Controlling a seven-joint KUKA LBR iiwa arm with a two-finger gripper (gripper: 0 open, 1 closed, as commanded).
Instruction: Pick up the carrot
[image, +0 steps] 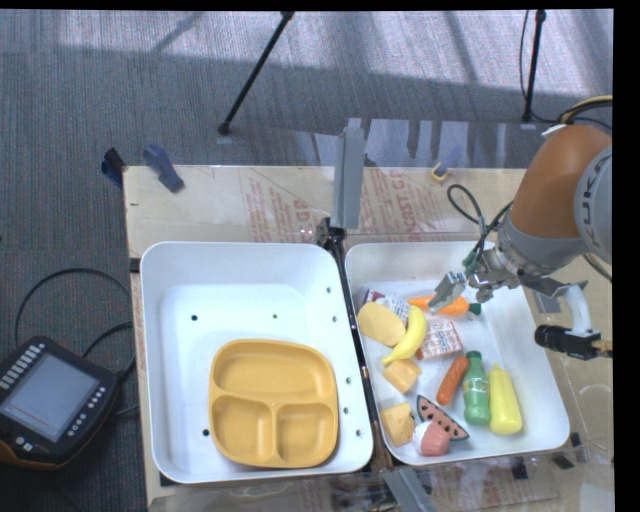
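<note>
- Running off the frame at three o'clock: the arm, its upper links cut away.
- Hiding the fingers of the gripper behind wrist and cable, too small to read.
- Covering one end of the carrot under the gripper.
- Lying partly beneath the banana: a printed carton, its lettering too blurred to read.
- Slipping off the edge at nine o'clock: the pendant.

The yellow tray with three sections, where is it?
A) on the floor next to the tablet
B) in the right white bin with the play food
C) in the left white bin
C: the yellow tray lies flat in the left white bin, while the banana and other play food sit in the right bin.
</note>
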